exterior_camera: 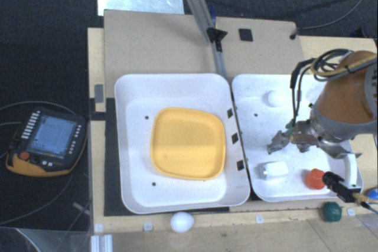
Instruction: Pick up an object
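Observation:
My gripper (289,146) hangs over the middle of the right bin (254,127), its two grey fingers apart and nothing between them. A small white block (274,170) lies just below it near the bin's front wall. To the block's right, an orange-red object (315,178) sits in the front right corner, partly behind the arm's hardware. A white round object (274,97) rests at the back of the same bin, above the gripper. In the left bin (133,127) lies a yellow square plate (189,143).
The arm's orange band (348,97) and its cables cover the right bin's right side. A white egg-shaped thing (182,221) and a green object (331,212) lie on the bench in front of the bins. A grey pole (201,3) slants in from the back.

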You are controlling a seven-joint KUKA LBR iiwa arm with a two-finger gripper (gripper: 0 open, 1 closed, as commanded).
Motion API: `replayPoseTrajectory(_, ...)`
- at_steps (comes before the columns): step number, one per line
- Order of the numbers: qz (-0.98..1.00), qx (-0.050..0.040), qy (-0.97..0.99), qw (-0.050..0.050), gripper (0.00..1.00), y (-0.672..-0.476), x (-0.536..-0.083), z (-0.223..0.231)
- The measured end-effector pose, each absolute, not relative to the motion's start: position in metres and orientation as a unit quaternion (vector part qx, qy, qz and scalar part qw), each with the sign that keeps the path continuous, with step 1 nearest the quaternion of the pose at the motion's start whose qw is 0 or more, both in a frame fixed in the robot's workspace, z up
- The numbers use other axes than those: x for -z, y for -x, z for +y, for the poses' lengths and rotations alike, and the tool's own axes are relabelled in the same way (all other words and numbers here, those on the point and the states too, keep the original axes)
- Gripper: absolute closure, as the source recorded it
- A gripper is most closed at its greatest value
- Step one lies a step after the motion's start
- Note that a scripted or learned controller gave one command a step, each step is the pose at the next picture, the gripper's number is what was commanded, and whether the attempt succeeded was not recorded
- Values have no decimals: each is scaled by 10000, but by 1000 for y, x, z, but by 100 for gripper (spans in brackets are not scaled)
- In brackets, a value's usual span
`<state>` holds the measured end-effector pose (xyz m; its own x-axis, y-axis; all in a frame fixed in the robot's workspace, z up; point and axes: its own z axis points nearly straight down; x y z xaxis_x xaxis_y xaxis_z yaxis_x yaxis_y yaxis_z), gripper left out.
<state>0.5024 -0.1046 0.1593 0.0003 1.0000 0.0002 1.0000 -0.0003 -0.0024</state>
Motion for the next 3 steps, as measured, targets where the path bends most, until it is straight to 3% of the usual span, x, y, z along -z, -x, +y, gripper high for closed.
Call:
replayPoseTrajectory(1, -7070, -14, 7072, 18, 0, -495, -100, -106)
replayPoseTrajectory(2, -7072, 0, 7070, 0, 0, -495, -90, -105)
replayPoseTrajectory(3, -7071, 5, 7071, -7, 100, -495, -101, -106)
